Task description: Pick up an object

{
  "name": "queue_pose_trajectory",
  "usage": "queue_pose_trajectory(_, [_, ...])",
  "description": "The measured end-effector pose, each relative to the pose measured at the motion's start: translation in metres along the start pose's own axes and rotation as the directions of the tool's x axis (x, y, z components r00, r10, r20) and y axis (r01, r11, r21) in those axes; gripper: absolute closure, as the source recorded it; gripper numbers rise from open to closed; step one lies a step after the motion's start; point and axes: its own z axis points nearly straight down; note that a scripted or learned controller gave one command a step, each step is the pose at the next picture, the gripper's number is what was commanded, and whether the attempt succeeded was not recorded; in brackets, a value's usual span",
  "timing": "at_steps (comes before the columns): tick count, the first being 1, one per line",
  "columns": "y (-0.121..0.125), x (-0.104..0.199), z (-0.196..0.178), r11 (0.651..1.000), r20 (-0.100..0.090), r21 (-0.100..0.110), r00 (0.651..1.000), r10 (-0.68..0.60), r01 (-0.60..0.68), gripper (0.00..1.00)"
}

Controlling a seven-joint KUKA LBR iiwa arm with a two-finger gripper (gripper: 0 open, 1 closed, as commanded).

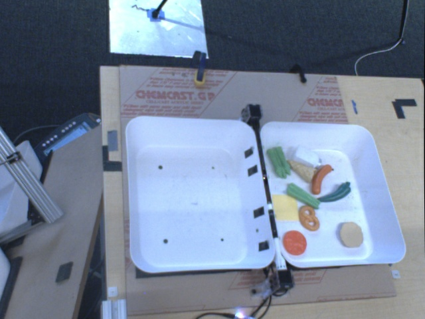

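Toys all lie loose in right bin (382, 178), tomato (295, 242), pretzel (309, 218), sausage (321, 178) among them; nothing picked, claw state cannot be told.

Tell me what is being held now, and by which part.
Nothing is held. The toy foods, such as the sausage and pretzel, all lie loose in the right bin.
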Motion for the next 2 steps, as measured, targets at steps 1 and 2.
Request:
queue_pose_trajectory(1, [0.030, 0.035, 0.038, 1.000, -0.001, 0.001, 1.000, 0.001, -0.001, 1.00])
queue_pose_trajectory(2, [-0.028, 0.114, 0.109, 1.000, -0.006, 0.011, 1.000, -0.003, 0.003, 1.00])
